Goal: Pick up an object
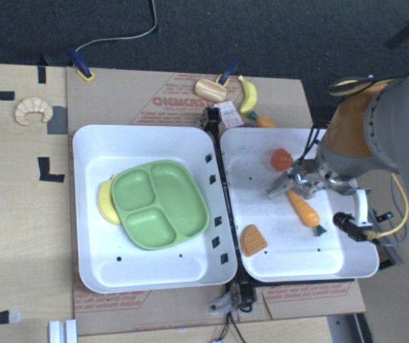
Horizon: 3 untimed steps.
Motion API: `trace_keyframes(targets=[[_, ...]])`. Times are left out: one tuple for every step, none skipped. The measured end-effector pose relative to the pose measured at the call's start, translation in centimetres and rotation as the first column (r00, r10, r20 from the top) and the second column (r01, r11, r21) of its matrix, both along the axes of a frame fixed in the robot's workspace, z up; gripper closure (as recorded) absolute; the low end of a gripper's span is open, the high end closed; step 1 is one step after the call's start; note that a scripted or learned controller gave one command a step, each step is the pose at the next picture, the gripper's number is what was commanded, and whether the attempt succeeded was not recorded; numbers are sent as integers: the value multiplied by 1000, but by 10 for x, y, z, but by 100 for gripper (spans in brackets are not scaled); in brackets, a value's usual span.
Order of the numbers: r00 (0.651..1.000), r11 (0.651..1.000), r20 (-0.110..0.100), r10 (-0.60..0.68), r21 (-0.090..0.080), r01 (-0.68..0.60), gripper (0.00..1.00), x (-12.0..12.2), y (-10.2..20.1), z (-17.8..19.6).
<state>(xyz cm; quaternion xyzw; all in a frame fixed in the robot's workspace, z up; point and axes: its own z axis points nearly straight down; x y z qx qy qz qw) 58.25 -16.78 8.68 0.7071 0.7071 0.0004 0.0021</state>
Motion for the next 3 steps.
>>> trace_keyframes(targets=[[1000, 1000, 1, 3, 2, -3, 0, 74, 38, -1], [1000, 1000, -2, 2, 1, -2, 0, 82, 55, -1], [1000, 1000, -1, 2, -1, -2, 100, 83, 55, 10]])
